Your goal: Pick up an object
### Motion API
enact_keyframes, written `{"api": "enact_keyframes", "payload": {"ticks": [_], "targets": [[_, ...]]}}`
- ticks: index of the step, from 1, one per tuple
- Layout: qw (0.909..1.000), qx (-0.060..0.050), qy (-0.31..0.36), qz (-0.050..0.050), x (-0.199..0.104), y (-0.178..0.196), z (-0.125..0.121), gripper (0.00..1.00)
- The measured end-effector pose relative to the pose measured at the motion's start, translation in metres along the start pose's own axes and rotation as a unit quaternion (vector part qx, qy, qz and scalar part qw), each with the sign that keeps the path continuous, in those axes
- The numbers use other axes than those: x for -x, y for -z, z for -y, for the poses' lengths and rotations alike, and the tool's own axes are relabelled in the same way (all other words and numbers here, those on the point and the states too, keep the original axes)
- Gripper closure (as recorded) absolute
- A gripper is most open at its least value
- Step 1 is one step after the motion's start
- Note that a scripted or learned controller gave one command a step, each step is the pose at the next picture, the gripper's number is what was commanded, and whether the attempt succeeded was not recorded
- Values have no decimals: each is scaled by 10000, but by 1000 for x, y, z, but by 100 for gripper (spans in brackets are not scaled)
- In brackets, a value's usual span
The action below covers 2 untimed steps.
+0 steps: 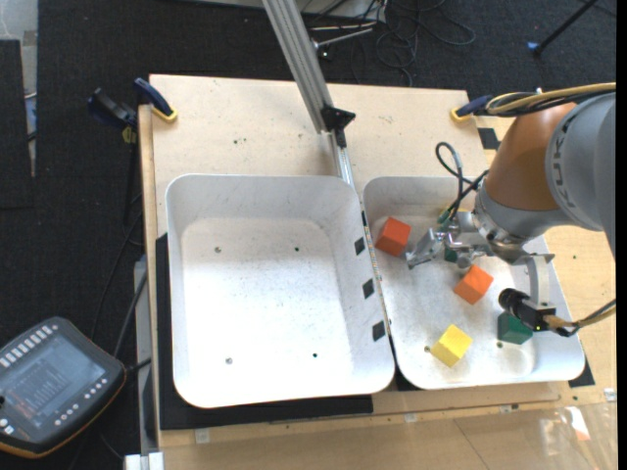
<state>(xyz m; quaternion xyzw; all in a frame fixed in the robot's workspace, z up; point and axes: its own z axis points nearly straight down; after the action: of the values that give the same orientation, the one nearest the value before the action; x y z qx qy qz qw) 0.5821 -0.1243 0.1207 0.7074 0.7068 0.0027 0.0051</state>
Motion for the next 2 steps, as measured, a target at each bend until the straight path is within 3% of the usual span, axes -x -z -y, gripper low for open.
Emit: {"api": "enact_keyframes", "payload": {"ticks": [1, 2], "targets": [[10000, -40, -2, -14, -1, 5, 2, 100], [10000, -30, -2, -12, 2, 59, 10, 100]]}}
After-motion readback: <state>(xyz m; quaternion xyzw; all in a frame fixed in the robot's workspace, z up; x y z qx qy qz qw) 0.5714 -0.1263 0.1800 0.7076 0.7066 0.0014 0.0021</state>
